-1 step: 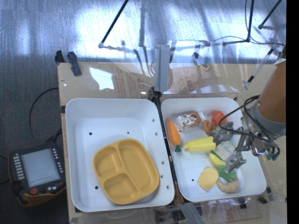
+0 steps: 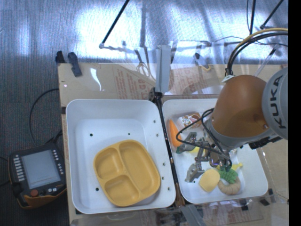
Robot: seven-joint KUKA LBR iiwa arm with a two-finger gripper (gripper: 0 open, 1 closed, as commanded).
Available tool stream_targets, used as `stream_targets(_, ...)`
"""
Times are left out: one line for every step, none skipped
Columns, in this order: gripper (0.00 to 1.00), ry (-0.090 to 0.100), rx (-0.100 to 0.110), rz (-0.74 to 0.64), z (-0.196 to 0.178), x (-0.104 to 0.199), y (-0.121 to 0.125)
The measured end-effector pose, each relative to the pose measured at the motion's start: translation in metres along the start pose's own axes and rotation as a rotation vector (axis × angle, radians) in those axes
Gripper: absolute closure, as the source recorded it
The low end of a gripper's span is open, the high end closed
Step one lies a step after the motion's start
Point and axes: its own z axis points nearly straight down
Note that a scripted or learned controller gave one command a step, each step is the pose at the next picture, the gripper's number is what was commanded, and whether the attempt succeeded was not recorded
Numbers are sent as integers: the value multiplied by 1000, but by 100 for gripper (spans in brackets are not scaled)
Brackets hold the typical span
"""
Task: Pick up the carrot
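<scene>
The carrot is a small orange piece lying lengthwise against the left wall of the right bin. My gripper hangs over the middle of that bin, just right of the carrot and slightly nearer the front. Its two metal fingers are spread open, one close to the carrot's lower end and the other toward the bin's front. Nothing sits between them. The arm's orange band covers the back right of the bin.
A red and white snack packet lies behind the carrot. A yellow block, green broccoli and a tan round piece cluster at the bin's front. The left bin holds a yellow divided plate.
</scene>
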Motion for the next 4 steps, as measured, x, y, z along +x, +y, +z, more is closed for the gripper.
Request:
stream_targets(0,-6,2,274,2,-79,33)
stream_targets(0,-6,2,271,2,-78,34)
stream_targets(0,-6,2,271,2,-78,34)
stream_targets(0,-6,2,271,2,-78,34)
